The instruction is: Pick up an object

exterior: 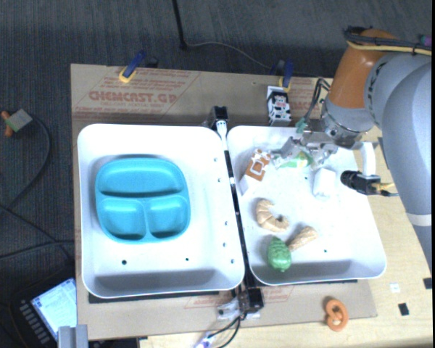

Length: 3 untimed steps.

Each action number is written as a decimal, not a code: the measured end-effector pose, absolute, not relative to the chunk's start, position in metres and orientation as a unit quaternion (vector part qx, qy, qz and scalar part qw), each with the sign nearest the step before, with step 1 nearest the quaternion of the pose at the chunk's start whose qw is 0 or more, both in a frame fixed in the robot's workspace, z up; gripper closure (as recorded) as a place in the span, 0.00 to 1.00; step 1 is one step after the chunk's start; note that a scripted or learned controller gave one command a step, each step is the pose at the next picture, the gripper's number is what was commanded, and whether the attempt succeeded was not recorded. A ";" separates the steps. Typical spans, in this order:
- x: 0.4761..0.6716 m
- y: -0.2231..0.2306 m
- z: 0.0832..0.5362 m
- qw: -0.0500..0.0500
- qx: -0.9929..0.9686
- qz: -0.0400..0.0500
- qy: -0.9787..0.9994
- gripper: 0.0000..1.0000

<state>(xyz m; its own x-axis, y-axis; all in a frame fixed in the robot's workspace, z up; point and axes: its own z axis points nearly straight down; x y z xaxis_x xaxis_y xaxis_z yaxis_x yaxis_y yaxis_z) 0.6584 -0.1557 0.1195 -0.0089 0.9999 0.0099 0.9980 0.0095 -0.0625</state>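
Note:
My gripper hangs low over the far part of the right bin, on the grey arm with the orange band. A pale green and white thing lies right at its tip, and I cannot tell whether the two touch. An orange and white small box lies just left of it, and a white lump just right. Nearer the front of the bin lie a tan croissant, a tan cone-shaped piece and a green round toy.
The left bin holds a blue divided tray. An orange ring lies on the bench in front of the right bin. Clamps and a small card stand along the board's far edge.

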 end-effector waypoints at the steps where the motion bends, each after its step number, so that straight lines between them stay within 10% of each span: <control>1: 0.659 -0.156 0.130 0.025 -0.703 0.019 -0.710 1.00; 2: 0.659 -0.156 0.139 0.024 -0.703 0.019 -0.710 1.00; 3: 0.659 -0.156 0.139 0.024 -0.703 0.020 -0.710 0.00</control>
